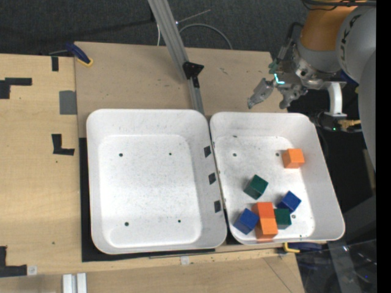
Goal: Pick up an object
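The right bin [305,133] holds several small blocks: an orange one [293,157] near its right wall, a dark green one [256,186] in the middle, and a cluster near the front with a blue block [247,220], an orange block [266,218], a dark green block [282,217] and a blue block [291,200]. My gripper [274,96] hangs above the back edge of the right bin, its two fingers spread open with nothing between them. It is well apart from every block.
The left bin [98,163] lies beside the right one. A slanted metal post [174,35] rises behind the bins. Black tape marks [58,144] lie on the wooden bench at left. A blue and yellow clamp [79,54] sits at back left.
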